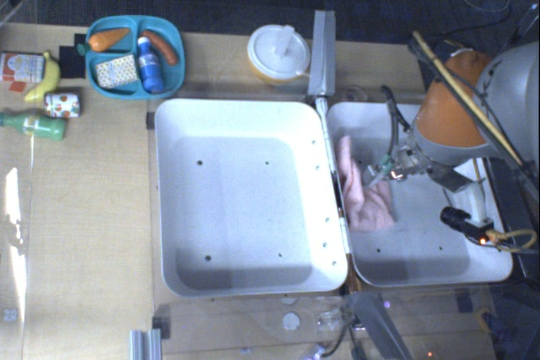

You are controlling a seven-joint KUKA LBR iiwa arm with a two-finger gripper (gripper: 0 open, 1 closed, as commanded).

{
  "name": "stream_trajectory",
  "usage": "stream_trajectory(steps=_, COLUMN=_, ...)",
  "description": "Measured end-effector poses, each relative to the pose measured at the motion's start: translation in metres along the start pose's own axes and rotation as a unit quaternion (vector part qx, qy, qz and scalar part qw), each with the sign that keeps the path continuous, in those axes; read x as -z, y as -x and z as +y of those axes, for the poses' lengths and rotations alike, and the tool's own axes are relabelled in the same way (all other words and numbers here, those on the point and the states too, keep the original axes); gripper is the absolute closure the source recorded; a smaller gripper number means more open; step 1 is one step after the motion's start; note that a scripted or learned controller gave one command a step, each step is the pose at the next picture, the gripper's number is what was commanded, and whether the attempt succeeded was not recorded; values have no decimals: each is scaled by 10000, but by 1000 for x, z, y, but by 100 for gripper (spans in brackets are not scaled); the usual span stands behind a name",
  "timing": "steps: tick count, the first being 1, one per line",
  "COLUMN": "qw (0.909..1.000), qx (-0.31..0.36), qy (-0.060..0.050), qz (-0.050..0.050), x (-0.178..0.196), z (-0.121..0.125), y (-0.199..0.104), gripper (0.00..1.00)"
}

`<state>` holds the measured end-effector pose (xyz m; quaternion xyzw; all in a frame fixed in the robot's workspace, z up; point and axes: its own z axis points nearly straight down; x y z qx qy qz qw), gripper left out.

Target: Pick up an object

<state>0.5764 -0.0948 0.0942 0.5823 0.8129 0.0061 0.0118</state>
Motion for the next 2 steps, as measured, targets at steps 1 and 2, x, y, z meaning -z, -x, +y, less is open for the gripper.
stream_trajectory(steps=1, qw=10000, qx=19, qy=16, qz=16, x=11, z=3, y=-2, gripper=100)
stream_trajectory(steps=2, qw=9996, qx=249, qy=-92, qz=49, x=90, z=99, y=-25, gripper=100)
